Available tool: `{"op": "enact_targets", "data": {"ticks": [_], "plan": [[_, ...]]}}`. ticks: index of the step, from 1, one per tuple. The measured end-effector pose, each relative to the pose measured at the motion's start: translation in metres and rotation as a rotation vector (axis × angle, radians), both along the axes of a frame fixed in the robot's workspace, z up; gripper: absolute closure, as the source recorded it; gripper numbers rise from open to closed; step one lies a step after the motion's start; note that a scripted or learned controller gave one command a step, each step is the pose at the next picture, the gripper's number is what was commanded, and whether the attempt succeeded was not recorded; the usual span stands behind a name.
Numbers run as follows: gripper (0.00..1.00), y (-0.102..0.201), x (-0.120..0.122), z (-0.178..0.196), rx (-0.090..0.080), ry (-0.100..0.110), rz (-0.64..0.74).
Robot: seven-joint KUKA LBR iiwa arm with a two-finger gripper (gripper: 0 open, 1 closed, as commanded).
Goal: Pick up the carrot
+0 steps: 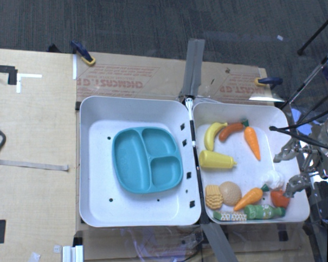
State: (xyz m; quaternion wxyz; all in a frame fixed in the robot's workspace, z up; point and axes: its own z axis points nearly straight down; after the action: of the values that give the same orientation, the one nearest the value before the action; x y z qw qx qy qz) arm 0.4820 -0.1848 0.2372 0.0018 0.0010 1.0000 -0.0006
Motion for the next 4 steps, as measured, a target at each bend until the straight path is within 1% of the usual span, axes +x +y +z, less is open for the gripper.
{"op": "enact_targets", "data": {"ticks": [1, 2, 3, 4], "plan": [[0.00, -0.002, 0.025, -0.122, 0.000, -0.001, 0.008], [0.00, -0.014, 0.076, -0.144, 0.000, -0.001, -0.396], [0.00, 0.004, 0.123, -0.144, 0.002, -0.002, -0.899], [1.00, 0.005, 0.124, -0.133, 0.001, -0.005, -0.895]]}}
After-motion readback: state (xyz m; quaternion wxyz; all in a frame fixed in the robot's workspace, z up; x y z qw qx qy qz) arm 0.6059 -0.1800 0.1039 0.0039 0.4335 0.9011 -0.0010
